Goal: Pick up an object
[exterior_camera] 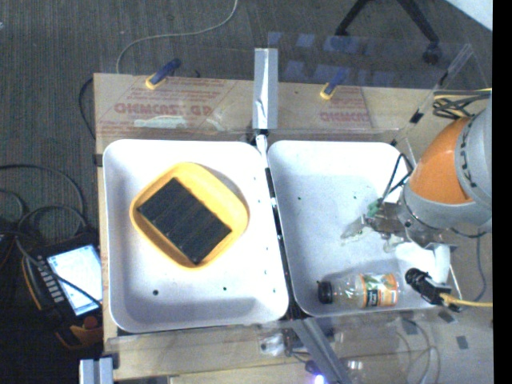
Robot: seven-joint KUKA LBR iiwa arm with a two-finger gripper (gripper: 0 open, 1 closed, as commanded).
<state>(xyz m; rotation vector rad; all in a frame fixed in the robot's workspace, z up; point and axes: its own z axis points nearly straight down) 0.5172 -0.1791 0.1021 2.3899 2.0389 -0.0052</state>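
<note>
A yellow dish with a dark ribbed rectangular pad on it lies in the left bin. A clear plastic bottle with a black cap and an orange label lies on its side along the front wall of the right bin. The grey arm with its orange band reaches in from the right. My gripper hangs low over the right part of the right bin, a little behind the bottle and apart from it. I see nothing held in it.
A metal divider post stands behind the seam between the bins. Two clamps sit on the cardboard backing. Cables and a white fitting trail off the arm by the right bin's front right corner.
</note>
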